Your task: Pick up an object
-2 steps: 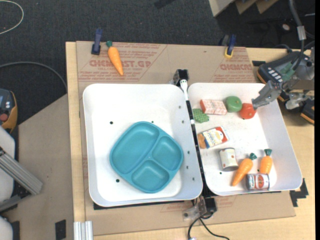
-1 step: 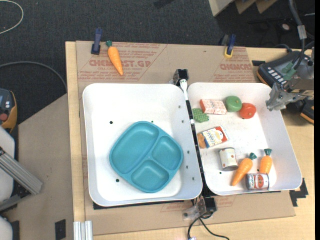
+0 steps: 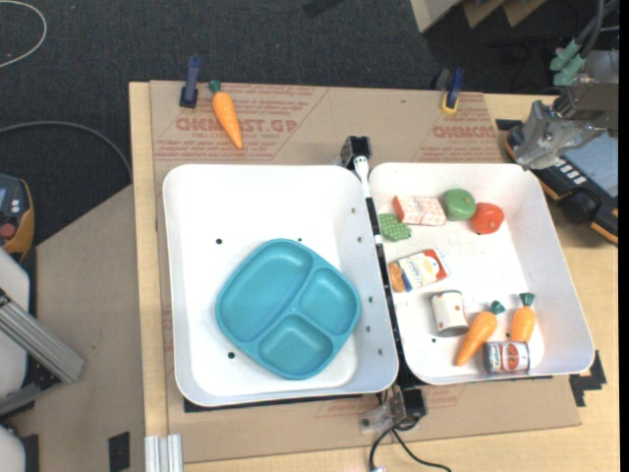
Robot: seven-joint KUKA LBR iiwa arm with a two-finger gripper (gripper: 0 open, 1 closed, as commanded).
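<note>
Right bin: red tomato beside green round piece; two small cartons; green waffle piece; white cup on its side; two carrots; can lying flat.

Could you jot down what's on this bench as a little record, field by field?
left bin: shallow white bin holding a teal plastic divided plate
right bin: shallow white bin with small toy foods
round items: green ball-shaped toy beside a red tomato toy
carrots in right bin: two orange toy carrots
cans: white can, red-labelled can
outside bins: orange toy carrot on the cardboard
hand: robot hand at the right bin's far right corner
</note>
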